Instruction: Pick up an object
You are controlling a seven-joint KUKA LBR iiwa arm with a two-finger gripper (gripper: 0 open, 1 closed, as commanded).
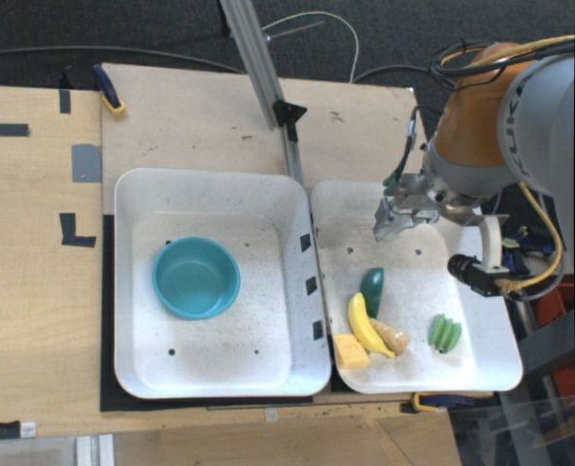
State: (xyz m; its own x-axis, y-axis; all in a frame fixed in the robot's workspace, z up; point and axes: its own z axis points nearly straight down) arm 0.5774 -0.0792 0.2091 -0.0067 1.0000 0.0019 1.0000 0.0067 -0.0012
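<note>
Gripper (392,223) hangs over the upper part of the right bin (501,372), nothing between its fingers; how far apart they stand, cannot tell. Nearest target, a dark green piece (372,282), lies just below it beside the banana (365,325). Likely light, smooth plastic that may slip; best pinched across its narrow middle.

Arm (535,105): rounded grey housing, smooth finish. Orange band (474,115) wraps body above wrist. Yellow and black cables (482,54) loop over top at 12 o'clock; more yellow cable trails at 4 o'clock. Gripper (396,219): pale metallic grey, compact, angular. Black cylindrical fitting (474,274) projects at 6 o'clock.
</note>
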